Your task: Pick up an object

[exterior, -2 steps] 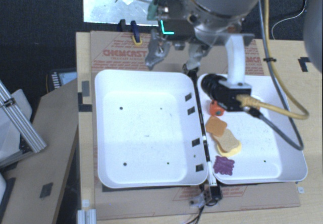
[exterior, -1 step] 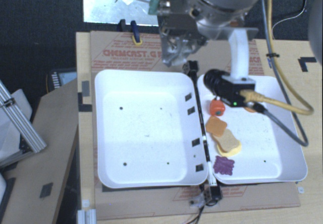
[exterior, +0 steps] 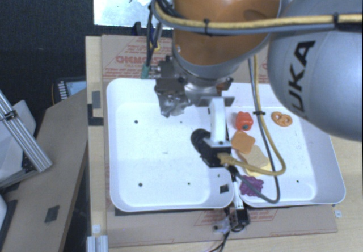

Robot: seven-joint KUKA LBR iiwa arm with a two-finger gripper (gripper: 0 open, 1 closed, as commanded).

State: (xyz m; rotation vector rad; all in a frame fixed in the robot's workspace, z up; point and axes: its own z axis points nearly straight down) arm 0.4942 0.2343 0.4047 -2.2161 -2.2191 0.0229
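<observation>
- arm (exterior: 227, 12): grey with an orange band, reaches in from the right and hangs over the far side of both bins.
- gripper (exterior: 170, 102): grey metal, points down over the far part of the left bin (exterior: 130, 131); whether it is open or closed cannot be told.
- left bin: shallow, white, a few small dark dots on its floor.
- right bin (exterior: 306, 160): shallow, white, touches the left bin along one side; holds all the loose items.
- red block (exterior: 244, 121): far part of the right bin, near the divide.
- pretzel (exterior: 282, 118): orange, flat on the floor, to the right of the red block, apart from it.
- orange wedge (exterior: 243, 142): just nearer than the red block.
- pale slice (exterior: 260, 158): touches the orange wedge on its near right side.
- purple piece (exterior: 251, 184): near edge of the right bin, close to the divide.
- cardboard (exterior: 130, 55): red print, under both bins.
- table (exterior: 62, 148): tan, carries the cardboard.
</observation>
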